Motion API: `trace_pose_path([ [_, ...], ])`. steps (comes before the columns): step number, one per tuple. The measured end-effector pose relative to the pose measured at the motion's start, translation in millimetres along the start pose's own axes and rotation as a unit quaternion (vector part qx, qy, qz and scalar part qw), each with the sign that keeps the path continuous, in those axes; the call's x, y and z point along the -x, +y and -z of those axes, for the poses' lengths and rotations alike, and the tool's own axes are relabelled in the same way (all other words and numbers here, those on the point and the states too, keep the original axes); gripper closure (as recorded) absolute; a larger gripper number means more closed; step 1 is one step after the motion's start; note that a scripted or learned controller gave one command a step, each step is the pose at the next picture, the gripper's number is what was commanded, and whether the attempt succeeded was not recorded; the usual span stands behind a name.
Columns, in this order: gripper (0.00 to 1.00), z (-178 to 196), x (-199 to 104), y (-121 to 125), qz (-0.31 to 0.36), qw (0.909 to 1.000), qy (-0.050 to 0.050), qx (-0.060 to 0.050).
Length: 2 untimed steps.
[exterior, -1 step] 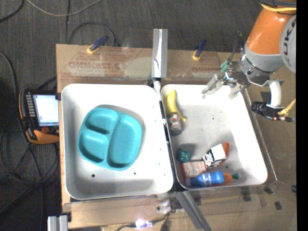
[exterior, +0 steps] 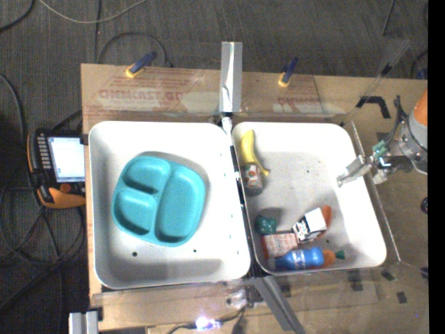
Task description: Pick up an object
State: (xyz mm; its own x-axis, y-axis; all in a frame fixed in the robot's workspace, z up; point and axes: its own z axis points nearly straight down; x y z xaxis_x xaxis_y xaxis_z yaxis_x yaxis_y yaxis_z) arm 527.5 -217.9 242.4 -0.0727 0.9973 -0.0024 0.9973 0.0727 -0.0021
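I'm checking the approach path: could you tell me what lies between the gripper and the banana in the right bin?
In the camera view, only bare white bin floor lies between the gripper and the banana.

Right bin (exterior: 361,207) open in its middle, banana (exterior: 246,149) at left wall, clutter (bottle (exterior: 300,259), cartons) along near edge

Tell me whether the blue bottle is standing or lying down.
Lying down. The blue bottle rests on its side along the near wall of the right bin, its orange cap pointing right.
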Motion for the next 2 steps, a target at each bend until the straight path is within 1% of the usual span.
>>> trace_pose_path([
  [1, 0.00, 49.2, 8.4, 56.6, 0.030, 0.9996, 0.001, 0.001],
  [2, 0.00, -65.6, 9.0, 60.8, 0.069, 0.9976, 0.001, 0.000],
])
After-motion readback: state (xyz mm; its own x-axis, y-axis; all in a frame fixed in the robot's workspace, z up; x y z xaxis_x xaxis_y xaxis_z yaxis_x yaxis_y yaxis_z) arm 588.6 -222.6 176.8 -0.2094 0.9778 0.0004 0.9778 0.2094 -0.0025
